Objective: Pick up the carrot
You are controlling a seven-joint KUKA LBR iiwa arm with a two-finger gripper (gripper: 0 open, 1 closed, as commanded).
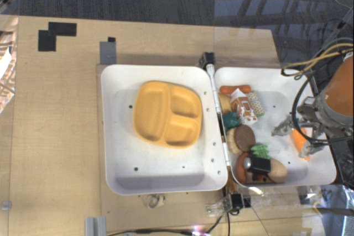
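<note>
The carrot (298, 140) is a short orange piece lying on the floor of the right bin (276, 94), near its right side. My gripper (293, 141) hangs straight over it from the grey wrist with the orange band at the view's right edge. Its two fingers stand open and spread, one fingertip (279, 129) left of the carrot and the other at its lower right, so the carrot sits between them. I cannot see either finger pressing on it. The wrist hides the carrot's right part.
A pile of toy food fills the right bin's left side: a small carton (245, 106), a brown round piece (244, 135), green broccoli (259, 150), a tan potato (277, 170). The left bin (119, 168) holds a yellow divided plate (167, 113). Cables loop above the wrist.
</note>
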